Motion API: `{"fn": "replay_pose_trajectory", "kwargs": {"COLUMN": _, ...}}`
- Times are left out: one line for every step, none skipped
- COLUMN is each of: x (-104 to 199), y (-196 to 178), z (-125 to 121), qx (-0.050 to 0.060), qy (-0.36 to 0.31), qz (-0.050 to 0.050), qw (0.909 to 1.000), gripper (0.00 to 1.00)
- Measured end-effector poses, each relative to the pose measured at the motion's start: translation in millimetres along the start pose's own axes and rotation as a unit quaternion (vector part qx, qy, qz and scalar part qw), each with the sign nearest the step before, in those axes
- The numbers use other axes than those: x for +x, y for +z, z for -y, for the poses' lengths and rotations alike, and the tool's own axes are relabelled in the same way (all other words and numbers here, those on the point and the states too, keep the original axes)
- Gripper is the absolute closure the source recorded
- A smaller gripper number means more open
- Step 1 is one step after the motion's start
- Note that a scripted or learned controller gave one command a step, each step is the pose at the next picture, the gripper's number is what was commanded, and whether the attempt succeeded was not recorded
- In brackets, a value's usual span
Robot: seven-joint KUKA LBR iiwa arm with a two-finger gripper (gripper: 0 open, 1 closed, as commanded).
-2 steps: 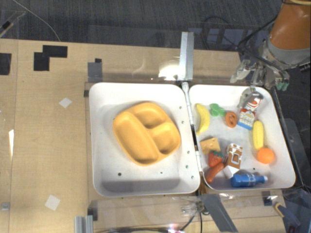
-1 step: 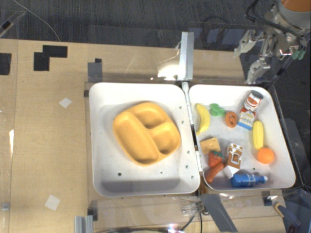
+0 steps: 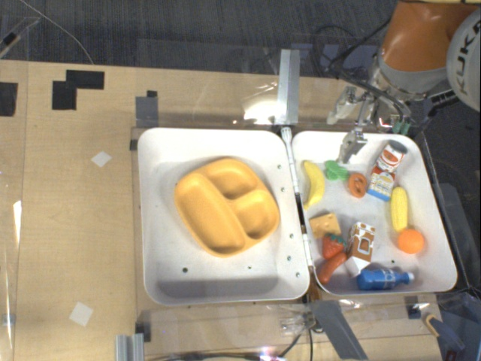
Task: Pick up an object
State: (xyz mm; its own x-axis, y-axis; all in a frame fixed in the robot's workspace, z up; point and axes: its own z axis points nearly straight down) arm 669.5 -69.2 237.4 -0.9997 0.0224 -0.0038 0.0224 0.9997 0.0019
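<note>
Two white bins: left bin [image 3: 150, 201] holds one yellow divided plate [image 3: 225, 204]; right bin [image 3: 440, 224] holds one banana [image 3: 313, 182], one corn cob [image 3: 399, 208], one orange [image 3: 410, 241], one blue bottle [image 3: 383, 278]. Jaws [image 3: 350, 147] hover empty above the banana, narrowly parted.

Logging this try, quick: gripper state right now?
Gripper: over the right bin, above the green toy; open or shut cannot be told, nothing seen between its fingers.

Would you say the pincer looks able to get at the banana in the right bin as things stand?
Probably yes. The pincer hangs just right of the banana, which lies uncovered against the bin's left wall; that wall may crowd one side.
</note>
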Motion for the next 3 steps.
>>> {"fn": "replay_pose_trajectory", "kwargs": {"x": 10, "y": 51, "z": -53, "qx": 0.000, "qy": 0.121, "qz": 0.002, "qw": 0.9927, "gripper": 0.00}}
{"fn": "replay_pose_trajectory", "kwargs": {"x": 53, "y": 51, "z": -108, "qx": -0.001, "qy": 0.175, "qz": 0.002, "qw": 0.9845, "gripper": 0.00}}
{"fn": "replay_pose_trajectory", "kwargs": {"x": 103, "y": 52, "z": -143, "qx": 0.000, "qy": 0.346, "qz": 0.001, "qw": 0.9383, "gripper": 0.00}}
